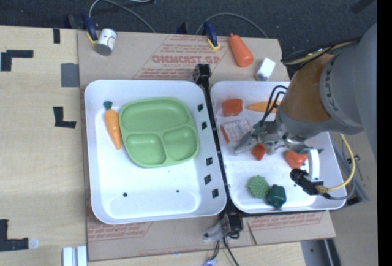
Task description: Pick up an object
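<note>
- Gripper (pixel 250 140) hangs low over the middle of the right bin (pixel 240 197), and its dark fingers seem spread a little apart; nothing is seen between them, so it holds no object.
- Just under and beside the fingertips lies a small red piece (pixel 258 151), and close on the left is a flat packet with red print (pixel 232 130). Which of the two is the target, one cannot tell.
- The small red piece looks like a light, stiff plastic toy. It is probably smooth, so it may slip out if the fingers close on its edge; a hold across its middle seems safer.
- The flat packet lies low on the bin floor and looks thin, so the fingers may slide over it without catching.
- Other objects in the same bin: an orange block (pixel 232 106) near the back wall, a thin orange carrot (pixel 264 106) partly under the arm, a round green bumpy toy (pixel 258 185) and a dark green one (pixel 275 196) touching each other at the front, and a red-orange piece (pixel 295 159) under the wrist.
- The two green toys look light, but their round form may roll away from a push.
- The left bin (pixel 153 200) bears a green divided plate (pixel 160 132) and a toy carrot (pixel 112 126) just beside it.
- On the table behind the bins lie an orange bottle-like toy (pixel 241 50), a small white cube (pixel 266 68) and a small can (pixel 106 40).
</note>
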Robot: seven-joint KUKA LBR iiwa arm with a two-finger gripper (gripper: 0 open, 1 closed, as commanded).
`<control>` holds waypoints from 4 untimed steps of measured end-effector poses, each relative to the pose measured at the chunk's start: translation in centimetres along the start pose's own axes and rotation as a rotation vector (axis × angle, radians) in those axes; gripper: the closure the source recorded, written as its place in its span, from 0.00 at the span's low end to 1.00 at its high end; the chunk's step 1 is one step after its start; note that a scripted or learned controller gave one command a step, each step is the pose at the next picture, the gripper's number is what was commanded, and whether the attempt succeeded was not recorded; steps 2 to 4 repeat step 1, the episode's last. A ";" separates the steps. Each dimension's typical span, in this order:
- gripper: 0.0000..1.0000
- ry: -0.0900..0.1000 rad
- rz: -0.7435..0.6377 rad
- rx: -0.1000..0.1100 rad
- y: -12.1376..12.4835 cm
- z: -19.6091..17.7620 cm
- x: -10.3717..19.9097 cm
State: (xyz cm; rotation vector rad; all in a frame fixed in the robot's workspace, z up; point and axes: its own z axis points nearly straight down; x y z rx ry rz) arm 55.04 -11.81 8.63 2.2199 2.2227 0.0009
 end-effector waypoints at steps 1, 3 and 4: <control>1.00 -0.003 0.001 -0.004 0.1 -1.0 -0.1; 1.00 -0.003 0.001 -0.004 0.1 -1.0 -0.1; 1.00 -0.003 0.001 -0.004 0.1 -1.0 -0.1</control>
